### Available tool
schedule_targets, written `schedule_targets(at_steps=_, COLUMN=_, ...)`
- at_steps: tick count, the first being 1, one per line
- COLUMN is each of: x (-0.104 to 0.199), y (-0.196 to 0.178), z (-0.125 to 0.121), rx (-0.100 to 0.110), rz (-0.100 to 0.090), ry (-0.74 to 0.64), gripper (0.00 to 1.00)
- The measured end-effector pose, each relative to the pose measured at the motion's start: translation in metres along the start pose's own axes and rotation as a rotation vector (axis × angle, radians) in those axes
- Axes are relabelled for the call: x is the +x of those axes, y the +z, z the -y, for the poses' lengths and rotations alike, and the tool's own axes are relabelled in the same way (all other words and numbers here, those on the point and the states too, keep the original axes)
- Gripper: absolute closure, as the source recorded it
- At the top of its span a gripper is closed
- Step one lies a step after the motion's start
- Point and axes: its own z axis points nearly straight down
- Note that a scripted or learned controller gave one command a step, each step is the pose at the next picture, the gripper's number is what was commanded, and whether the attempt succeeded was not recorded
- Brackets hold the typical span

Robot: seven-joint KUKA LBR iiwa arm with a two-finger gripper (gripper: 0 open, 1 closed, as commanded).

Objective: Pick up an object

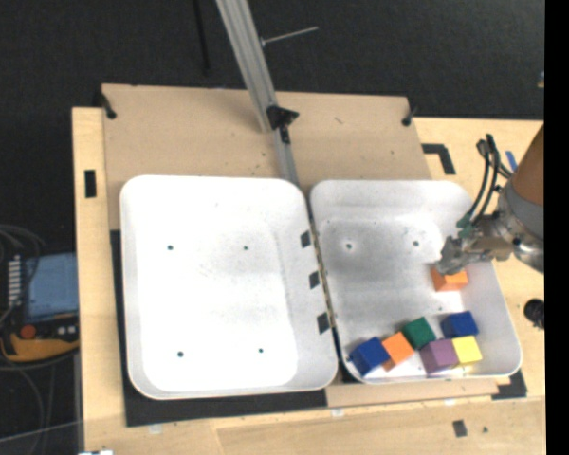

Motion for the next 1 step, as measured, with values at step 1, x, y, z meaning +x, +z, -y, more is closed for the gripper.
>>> schedule_targets(at_steps=1, x=0.0574, y=0.0054, z=-0.0235, rx=0.006, rz=-0.003, ry=-0.005, gripper=1.0)
